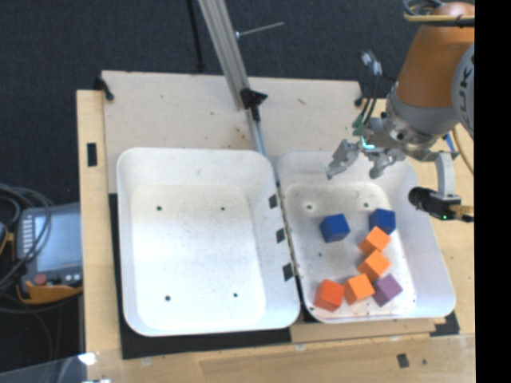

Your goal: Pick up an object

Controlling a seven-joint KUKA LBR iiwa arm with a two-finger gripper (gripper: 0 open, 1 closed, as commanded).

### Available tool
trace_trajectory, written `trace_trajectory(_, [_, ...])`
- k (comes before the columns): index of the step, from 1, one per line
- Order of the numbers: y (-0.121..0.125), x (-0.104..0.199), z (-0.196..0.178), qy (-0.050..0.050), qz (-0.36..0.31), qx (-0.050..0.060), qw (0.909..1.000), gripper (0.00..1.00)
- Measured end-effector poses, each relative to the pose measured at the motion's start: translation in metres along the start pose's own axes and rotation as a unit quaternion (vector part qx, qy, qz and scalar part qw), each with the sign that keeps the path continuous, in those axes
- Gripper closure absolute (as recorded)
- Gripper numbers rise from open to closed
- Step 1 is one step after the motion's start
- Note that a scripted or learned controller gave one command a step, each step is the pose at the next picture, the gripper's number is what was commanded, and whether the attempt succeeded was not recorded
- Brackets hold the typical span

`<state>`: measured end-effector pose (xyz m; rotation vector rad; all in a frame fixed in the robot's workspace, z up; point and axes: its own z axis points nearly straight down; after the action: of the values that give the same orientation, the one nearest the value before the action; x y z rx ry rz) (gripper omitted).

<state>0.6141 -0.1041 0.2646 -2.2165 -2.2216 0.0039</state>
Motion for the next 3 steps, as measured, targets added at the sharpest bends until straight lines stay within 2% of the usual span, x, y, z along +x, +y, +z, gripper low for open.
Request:
trace_trajectory(1, [0.001, 0.0, -0.003, 0.0, 0.0, -0.003, 1.0, 0.0])
trace_trajectory(3, [-0.016, -0.011, 0.095, -0.001, 0.002, 0.0, 1.0, 0.0])
